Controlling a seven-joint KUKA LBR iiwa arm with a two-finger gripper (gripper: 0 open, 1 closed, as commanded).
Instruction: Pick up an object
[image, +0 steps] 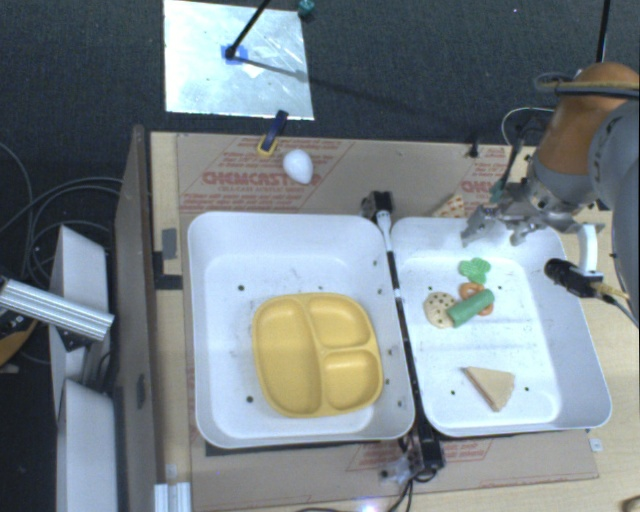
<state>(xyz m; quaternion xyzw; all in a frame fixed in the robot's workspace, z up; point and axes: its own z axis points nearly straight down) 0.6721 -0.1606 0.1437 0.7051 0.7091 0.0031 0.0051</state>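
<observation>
My gripper (495, 232) hangs over the far edge of the right bin (570, 350), open with nothing between its fingers. Below it in that bin lie a green leafy piece (475, 268), a small orange piece (468, 291), a green cylinder (470, 308) and a speckled cookie (436, 309), all close together. A tan bread wedge (490, 386) rests alone near the front. The gripper is above and slightly behind the green leafy piece, apart from it.
The left bin (220, 300) holds a yellow divided plate (318, 353). On the cardboard behind the bins sit a white egg (297, 165), a yellow and blue tool (270, 135) and a cracker (452, 207). Cables lie at the left.
</observation>
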